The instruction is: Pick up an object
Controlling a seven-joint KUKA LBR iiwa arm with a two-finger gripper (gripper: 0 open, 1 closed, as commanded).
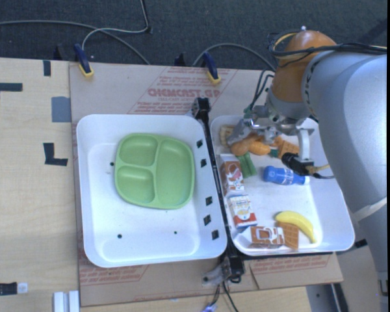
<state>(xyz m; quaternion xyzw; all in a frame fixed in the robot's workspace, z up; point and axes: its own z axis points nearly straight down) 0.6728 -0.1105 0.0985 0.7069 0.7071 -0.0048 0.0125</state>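
Item 1: gripper (259, 130) low over far end of right bin (331, 203), at an orange toy (252, 146).

Orange toy lies directly under claw, touching or nearly; long axis runs approx left-right. Claw state: can't tell. Blue bottle (284, 175) just nearer camera; banana (298, 226) well beyond that.

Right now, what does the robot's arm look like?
The arm is big, round and smooth, mostly shiny grey. Above the wrist it has an orange band with thin black cables looping around it. Its end effector is a small, darker grey metal piece with more dark wires running off its side.
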